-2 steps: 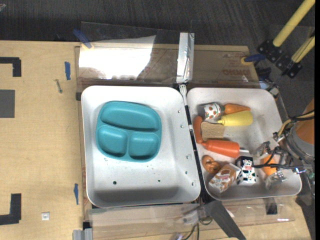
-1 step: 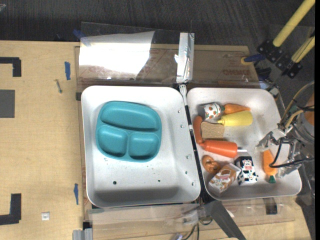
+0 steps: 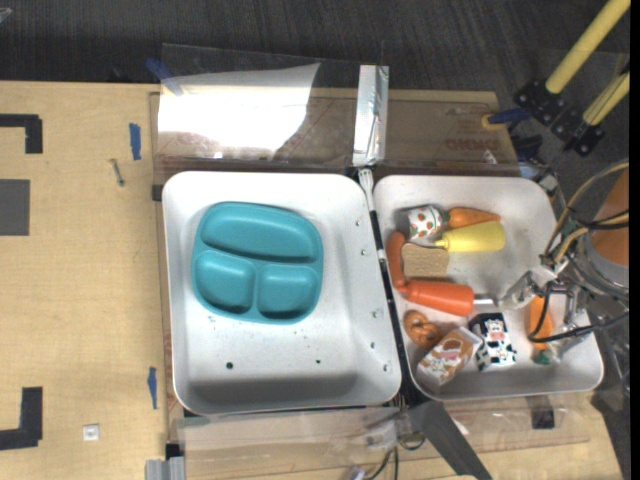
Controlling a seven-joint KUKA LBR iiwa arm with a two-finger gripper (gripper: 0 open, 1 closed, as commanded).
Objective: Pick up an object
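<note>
The right bin (image 3: 520, 196) holds several toy foods. A yellow piece (image 3: 476, 237) lies beside an orange carrot (image 3: 470, 217) and a spotted mushroom (image 3: 424, 223). A brown bread slice (image 3: 426, 260) lies above a long orange piece (image 3: 440, 295). Nearer the front are a pretzel (image 3: 417, 325), a snack packet (image 3: 447, 357) and a black-and-white cow-print carton (image 3: 493, 340). My gripper (image 3: 552, 303) hangs low over the bin's right side, right at a small orange carrot (image 3: 540, 318). Wires and metal parts hide how it sits against that carrot.
A teal divided plate (image 3: 258, 259) lies in the left bin (image 3: 300, 368). A red sausage (image 3: 396, 256) rests along the right bin's left wall. Yellow bars (image 3: 590, 33) and black clamps stand at the back right. The arm's body (image 3: 612, 230) covers the bin's right rim.
</note>
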